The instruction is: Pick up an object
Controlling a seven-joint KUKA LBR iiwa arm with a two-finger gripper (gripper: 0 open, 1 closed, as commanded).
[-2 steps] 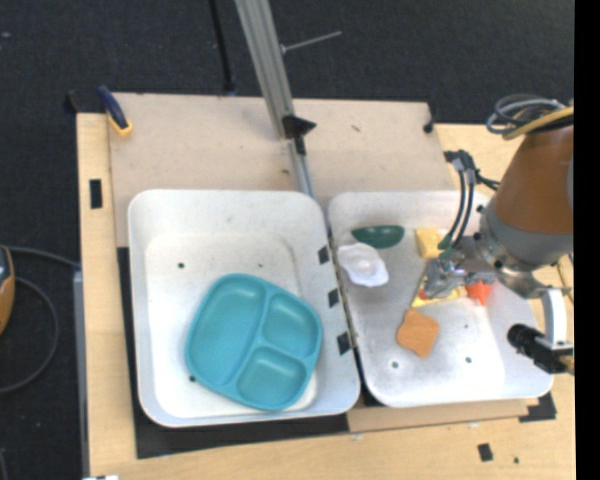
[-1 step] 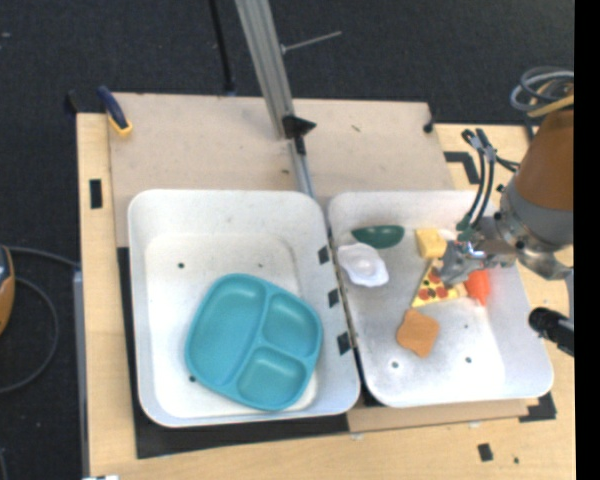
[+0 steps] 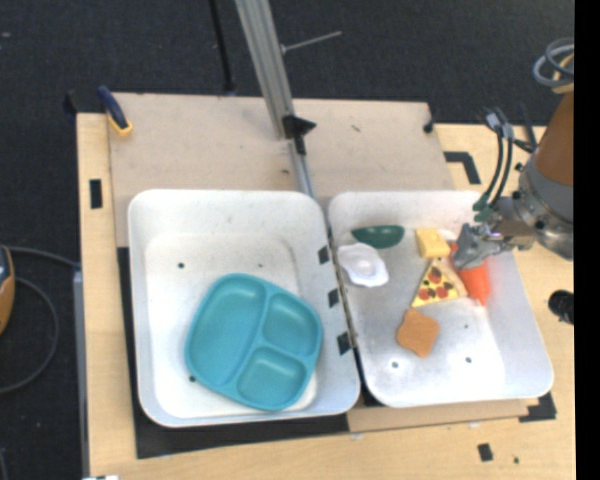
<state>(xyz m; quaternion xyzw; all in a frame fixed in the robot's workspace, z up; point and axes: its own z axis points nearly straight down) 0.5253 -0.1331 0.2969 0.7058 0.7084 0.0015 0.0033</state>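
Gripper [image 3: 467,251] seen low at right bin [image 3: 515,368] far-right edge by orange object [image 3: 477,282]; finger state can't be told; near side open.

arm [image 3: 555,158] cut off at right edge, tool [image 3: 467,251] fingers too blurred to read

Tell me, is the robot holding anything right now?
It cannot be told. The gripper is low in the right bin, right beside the carrot and cheese, hiding any hold.
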